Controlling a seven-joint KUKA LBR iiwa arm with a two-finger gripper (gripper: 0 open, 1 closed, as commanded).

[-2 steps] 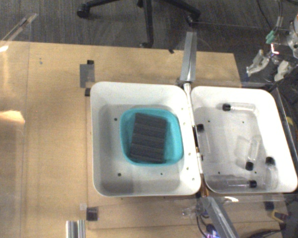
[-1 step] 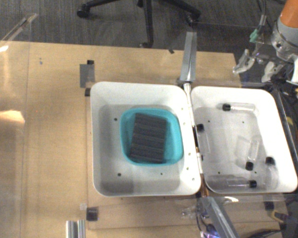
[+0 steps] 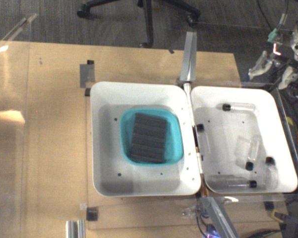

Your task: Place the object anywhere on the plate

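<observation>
Broadly, the wooden worktop [image 3: 39, 148] carries two white bins set edge to edge: the left bin [image 3: 139, 87] near the worktop's middle, and the right bin [image 3: 233, 89] against its right edge. Inside the left bin, roughly central, sits the teal plate [image 3: 175, 133]. On that plate lies the dark ribbed block [image 3: 148, 138], flat and wholly within the rim, with teal showing on all sides. Its long axis runs from the bin's near edge to its far edge, with the far end leaning slightly toward the right bin; the ribs cross that axis. Pointing direction is hard to name, since both ends look alike. The hand [image 3: 277, 68] hangs outside the right bin, just past its far right corner, so the block lies well apart from it, across the whole right bin and toward the near left. Whether the hand is spread or pressed together I cannot tell, and nothing is seen in it. A few clear capped tubes [image 3: 238, 184] lie scattered in the right bin. Judging by the block's place, the task looks already met.
</observation>
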